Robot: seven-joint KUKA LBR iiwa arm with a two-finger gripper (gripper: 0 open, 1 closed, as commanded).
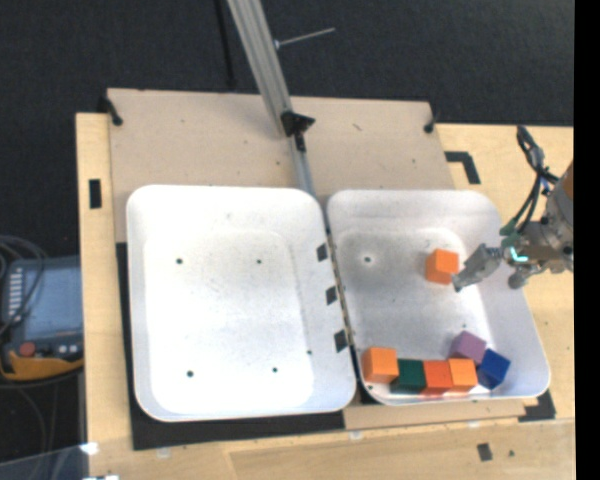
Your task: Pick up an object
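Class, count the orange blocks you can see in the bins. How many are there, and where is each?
4. One orange block sits alone mid right bin, beside the claw. Three lie along its near edge. Others may be hidden.

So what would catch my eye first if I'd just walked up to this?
Probably the lone orange cube in the middle of the right-hand shallow white bin, with the robot's two-finger gripper right beside it. Next, the bright cluster of small blocks, orange, green, purple and blue, along that bin's near edge. The left-hand white bin sits alongside.

arm (558, 230) cut off at right edge
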